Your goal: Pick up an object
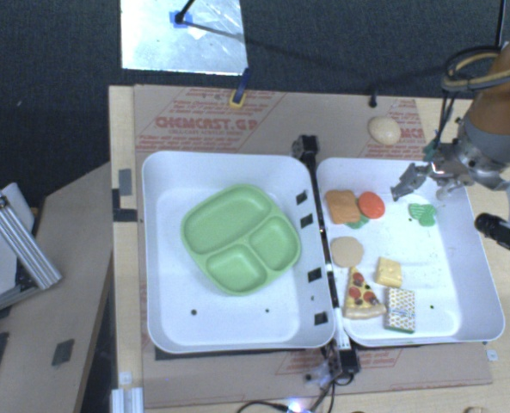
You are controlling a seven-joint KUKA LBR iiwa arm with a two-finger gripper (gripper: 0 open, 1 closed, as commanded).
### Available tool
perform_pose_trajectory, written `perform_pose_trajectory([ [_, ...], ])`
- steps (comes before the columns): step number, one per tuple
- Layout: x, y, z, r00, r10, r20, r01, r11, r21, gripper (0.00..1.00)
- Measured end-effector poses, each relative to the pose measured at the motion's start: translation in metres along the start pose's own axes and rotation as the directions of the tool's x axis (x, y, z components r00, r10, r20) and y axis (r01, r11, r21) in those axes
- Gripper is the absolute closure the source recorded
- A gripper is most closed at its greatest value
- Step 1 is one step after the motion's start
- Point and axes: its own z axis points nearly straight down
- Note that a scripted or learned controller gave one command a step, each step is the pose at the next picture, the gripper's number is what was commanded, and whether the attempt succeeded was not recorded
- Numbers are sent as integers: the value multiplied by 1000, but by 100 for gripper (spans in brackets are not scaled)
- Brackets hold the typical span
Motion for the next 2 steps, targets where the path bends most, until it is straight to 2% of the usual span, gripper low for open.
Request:
perform_pose_trajectory([
  [2, 6, -6, 108, 1000, 1, 0, -1, 1000, -2, 0],
])
